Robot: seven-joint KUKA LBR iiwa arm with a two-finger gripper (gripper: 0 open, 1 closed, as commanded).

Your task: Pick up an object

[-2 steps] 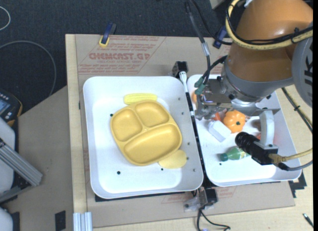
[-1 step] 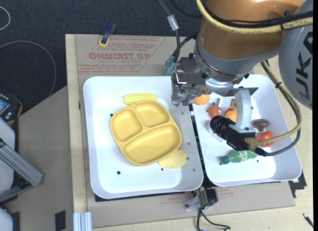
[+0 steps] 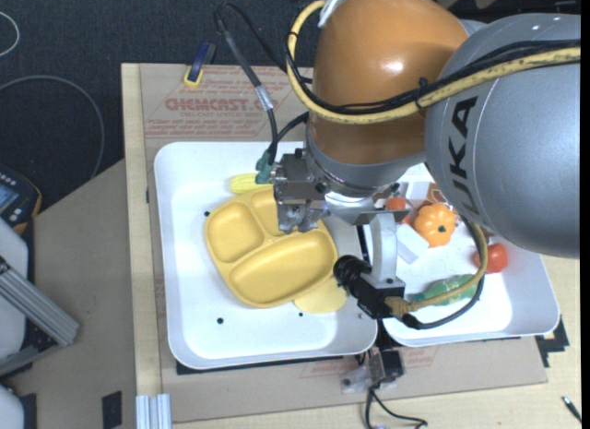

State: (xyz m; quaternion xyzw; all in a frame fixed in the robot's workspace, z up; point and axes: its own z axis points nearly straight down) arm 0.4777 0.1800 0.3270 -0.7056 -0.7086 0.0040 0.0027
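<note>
A yellow divided plate (image 3: 263, 252) lies tilted in the left white bin (image 3: 184, 233). A flat pale yellow piece (image 3: 323, 300) pokes out from under its lower right edge. My gripper (image 3: 293, 208) hangs over the plate's upper right corner, right at its rim, under the big orange wrist band (image 3: 387, 40). A small yellow object (image 3: 243, 183) lies just behind the plate. In the right bin (image 3: 525, 316) sit an orange pumpkin-like toy (image 3: 435, 222), a red ball (image 3: 497, 257) and a green object (image 3: 442, 289).
The arm's grey body covers the upper part of the right bin. A black cable runs from the wrist across the cardboard sheet (image 3: 212, 104) behind the bins. A black cable connector (image 3: 359, 287) hangs over the divider between the bins.
</note>
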